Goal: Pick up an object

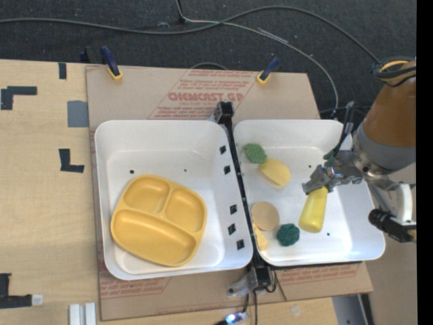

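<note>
In the right bin (352,246) a yellow bottle (312,212) lies tilted, its upper end right under my gripper (325,180). The gripper hangs over the bin's right half, touching or just above the bottle's top. Other objects in this bin: a light green bumpy piece (255,153), a pale yellow lump (275,172), a tan round disc (264,216), a dark green bumpy piece (288,233) and a small yellow piece (260,240) by the divider.
The left bin (108,147) holds a yellow divided plate (159,219). A black divider (233,181) runs between the bins. Two clamps (111,65) hold the cardboard at the back. The arm's grey and orange body (392,124) stands over the right bin's edge.
</note>
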You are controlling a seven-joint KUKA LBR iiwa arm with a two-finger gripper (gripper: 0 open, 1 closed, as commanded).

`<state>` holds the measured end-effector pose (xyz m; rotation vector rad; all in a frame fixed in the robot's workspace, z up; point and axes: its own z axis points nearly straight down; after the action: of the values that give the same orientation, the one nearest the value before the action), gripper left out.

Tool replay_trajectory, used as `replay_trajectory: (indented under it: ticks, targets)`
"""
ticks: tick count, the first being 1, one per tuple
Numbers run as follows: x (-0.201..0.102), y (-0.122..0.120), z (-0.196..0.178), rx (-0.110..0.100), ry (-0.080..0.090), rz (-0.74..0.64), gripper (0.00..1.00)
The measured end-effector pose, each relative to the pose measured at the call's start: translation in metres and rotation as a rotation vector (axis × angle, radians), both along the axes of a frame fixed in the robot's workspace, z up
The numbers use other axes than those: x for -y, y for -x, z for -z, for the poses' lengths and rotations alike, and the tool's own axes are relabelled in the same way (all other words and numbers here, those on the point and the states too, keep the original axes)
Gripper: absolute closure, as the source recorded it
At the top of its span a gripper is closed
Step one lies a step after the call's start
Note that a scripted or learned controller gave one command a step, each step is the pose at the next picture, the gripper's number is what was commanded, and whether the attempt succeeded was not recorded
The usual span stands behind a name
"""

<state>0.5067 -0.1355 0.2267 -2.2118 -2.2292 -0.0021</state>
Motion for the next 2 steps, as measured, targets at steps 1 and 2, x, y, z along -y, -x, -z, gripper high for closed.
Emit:
replay_trajectory:
  ticks: [1,2]
  targets:
    - [-0.057,-0.001,-0.008,-0.001,0.000,0.000,1.00]
    - [-0.104,-0.011,-0.010,-0.001,0.001,0.001,1.00]
